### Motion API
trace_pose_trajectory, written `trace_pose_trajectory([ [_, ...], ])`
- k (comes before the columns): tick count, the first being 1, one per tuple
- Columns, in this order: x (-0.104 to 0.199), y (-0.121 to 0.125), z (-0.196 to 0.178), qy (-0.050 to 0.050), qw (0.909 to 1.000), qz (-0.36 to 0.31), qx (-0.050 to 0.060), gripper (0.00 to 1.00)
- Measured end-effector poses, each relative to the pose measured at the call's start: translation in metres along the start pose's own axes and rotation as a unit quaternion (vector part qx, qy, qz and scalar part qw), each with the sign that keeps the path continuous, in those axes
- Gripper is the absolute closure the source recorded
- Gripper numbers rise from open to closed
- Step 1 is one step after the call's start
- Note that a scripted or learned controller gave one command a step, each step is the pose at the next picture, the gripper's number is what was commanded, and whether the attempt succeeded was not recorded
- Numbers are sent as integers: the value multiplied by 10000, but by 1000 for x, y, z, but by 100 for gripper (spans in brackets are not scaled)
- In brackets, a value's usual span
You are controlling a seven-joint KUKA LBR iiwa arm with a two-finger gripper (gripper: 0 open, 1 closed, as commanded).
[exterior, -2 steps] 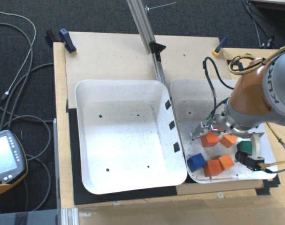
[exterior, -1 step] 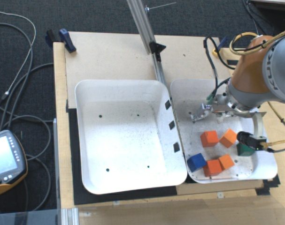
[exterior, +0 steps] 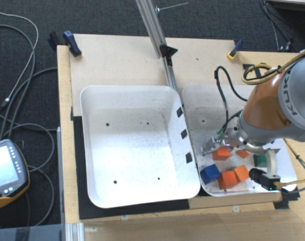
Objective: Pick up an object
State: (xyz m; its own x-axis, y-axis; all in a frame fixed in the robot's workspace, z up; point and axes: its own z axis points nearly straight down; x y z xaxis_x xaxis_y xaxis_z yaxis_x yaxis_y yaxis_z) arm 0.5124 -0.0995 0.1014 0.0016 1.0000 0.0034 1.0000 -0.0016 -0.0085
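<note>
Orange blocks are seen right by the end effector [exterior: 220,145], which is low in the right bin [exterior: 192,104], and it cannot be told if it is open or closed, because the big grey and orange arm [exterior: 273,109] is in the way. A small orange block [exterior: 222,154] lies just under the metal tip, maybe touching it, but a hold on it cannot be seen. Another orange piece [exterior: 242,154] is partly covered by the arm. Nearer the front rim, a blue block [exterior: 210,173] lies beside two orange blocks [exterior: 232,177] that touch each other. A green block [exterior: 260,160] is half hidden by a white part. The blocks are judged to be light, hard and smooth, so they may slip or be pushed away. A block should be held on two flat sides that face each other. The blocks that touch may be hard to take alone. The left bin [exterior: 92,99] sits beside it on the surface [exterior: 122,59].
</note>
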Motion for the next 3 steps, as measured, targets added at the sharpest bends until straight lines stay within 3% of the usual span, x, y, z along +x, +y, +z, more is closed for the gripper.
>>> trace_pose_trajectory([
  [1, 0, 4, -13, -10, 10000, -10, -48, 100],
  [2, 85, -32, -102, 3, 10000, -56, -71, 100],
  [3, 169, 14, -112, 1, 10000, -58, -60, 100],
])
